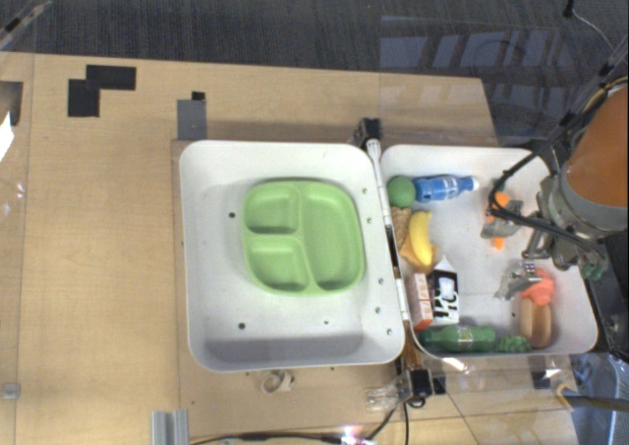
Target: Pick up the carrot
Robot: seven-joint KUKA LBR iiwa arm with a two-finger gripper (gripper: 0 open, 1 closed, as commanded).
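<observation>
Over on the right, the right bin (580,237) holds a blue bottle (444,187), a green ball (400,191), a banana (421,239), a cucumber (460,338), a hot dog (536,321) and the carrot (538,289), just under the claw (521,276), whose grip I cannot tell. A green divided plate (300,237) sits in the left bin (211,256).

Bench: a light wooden top (98,266) that carries everything here.
Left bin: a shallow white bin (211,335) standing on the bench, left of the middle.
Right bin: a second white bin (472,237), just beside the left one; their edges meet.
Black marks: dark square patches (98,87) lying flat on the wood, near the far left corner.
Bracket: a small grey piece (192,119) just behind the left bin.
</observation>
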